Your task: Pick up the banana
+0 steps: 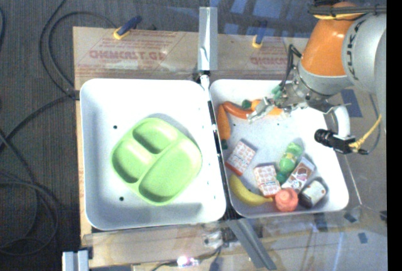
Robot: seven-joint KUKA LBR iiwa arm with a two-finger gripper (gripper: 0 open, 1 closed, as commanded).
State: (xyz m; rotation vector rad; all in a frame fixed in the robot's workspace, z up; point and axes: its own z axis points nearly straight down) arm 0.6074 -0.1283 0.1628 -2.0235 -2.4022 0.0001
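Gripper (271,105) low over far side of right bin (339,200), among orange items by a carrot (237,110), finger state cannot be told; banana (247,193) lies at near edge of that bin, well apart; green divided plate (157,160) in left bin (94,138).

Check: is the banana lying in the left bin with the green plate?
No. The banana lies in the right bin, by its near wall; the green plate sits in the left bin.
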